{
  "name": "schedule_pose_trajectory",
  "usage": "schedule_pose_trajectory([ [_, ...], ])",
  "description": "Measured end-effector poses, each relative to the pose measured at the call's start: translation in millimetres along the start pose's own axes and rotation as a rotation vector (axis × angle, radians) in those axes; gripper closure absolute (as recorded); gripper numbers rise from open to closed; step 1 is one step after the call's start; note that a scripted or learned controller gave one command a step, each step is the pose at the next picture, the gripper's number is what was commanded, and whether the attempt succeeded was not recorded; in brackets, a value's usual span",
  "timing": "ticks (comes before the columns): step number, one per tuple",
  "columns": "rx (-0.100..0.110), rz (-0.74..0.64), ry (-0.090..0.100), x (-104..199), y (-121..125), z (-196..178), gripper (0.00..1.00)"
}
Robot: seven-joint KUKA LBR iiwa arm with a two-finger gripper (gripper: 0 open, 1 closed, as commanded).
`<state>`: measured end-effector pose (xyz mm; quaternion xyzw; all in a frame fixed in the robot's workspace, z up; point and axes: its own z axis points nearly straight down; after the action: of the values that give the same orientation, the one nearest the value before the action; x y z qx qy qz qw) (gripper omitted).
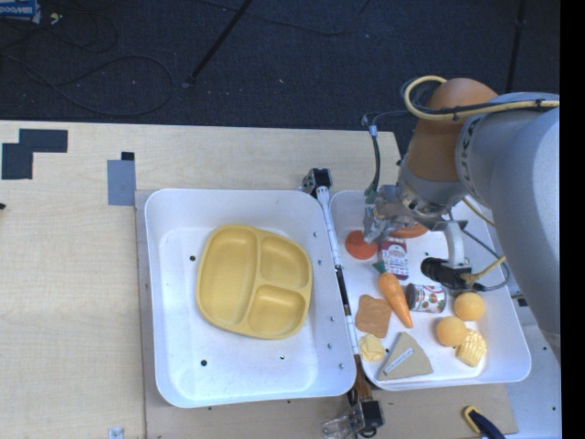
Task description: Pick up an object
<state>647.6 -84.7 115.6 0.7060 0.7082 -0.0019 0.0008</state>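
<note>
My gripper [378,228] is low over the far left part of the right bin [516,355], reaching in from the right. Just below and left of it lies a red round piece [358,245]. A small red and white packet [395,258] lies right beside it, on its near side. An orange-red piece [411,231] pokes out from under the wrist. Nearer the front lie a carrot [395,298], a small can [426,297], a brown toast slice [373,315] and a grey wedge [406,359].
The left bin [174,337] holds a yellow divided plate [254,280]. The right bin's near right corner has two orange balls [469,306] [449,331], a yellow corn piece [473,347] and a yellow cheese bit [371,347]. A ridge [334,263] divides the bins.
</note>
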Motion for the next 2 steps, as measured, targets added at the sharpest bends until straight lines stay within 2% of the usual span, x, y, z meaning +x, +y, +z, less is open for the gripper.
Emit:
schedule_pose_trajectory([
  [1,0.000,0.000,0.000,0.1,0.0,0.1,0.00],
  [2,0.005,-0.001,0.001,-0.7,-0.4,-7.2,1.00],
])
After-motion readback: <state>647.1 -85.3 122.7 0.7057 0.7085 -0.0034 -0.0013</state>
